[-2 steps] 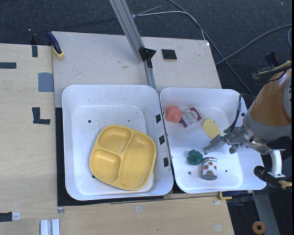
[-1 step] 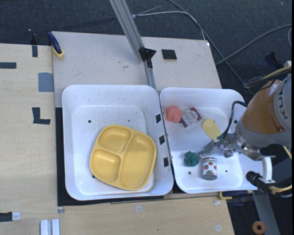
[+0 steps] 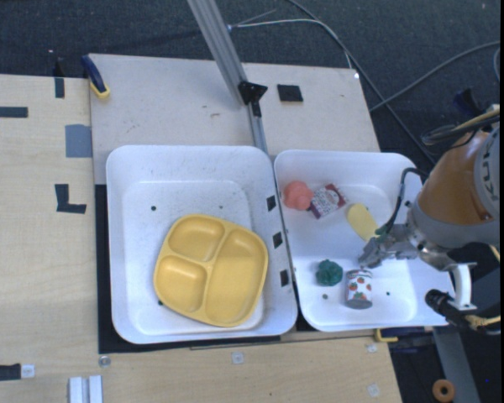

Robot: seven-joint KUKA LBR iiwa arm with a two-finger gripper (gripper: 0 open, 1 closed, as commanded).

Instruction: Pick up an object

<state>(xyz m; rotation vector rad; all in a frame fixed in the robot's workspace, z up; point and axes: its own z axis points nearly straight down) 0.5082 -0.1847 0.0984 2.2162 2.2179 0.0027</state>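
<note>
The right bin [image 3: 319,309] holds a pink-orange round object [image 3: 297,194], a small red and white packet [image 3: 327,200], a yellow oblong piece [image 3: 361,220], a dark green lump [image 3: 328,271] and a small can with red dots [image 3: 359,290]. My gripper [image 3: 373,253] hangs low over the right bin, just above the can and below the yellow piece, right of the green lump. I see nothing between its fingers. The arm's orange band [image 3: 455,190] sits at the bin's right edge.
The left bin [image 3: 134,175] carries a yellow divided tray [image 3: 212,269]. A metal pole [image 3: 223,44] slants across the bench toward the gap between the bins. Cables run over the dark floor at the top right.
</note>
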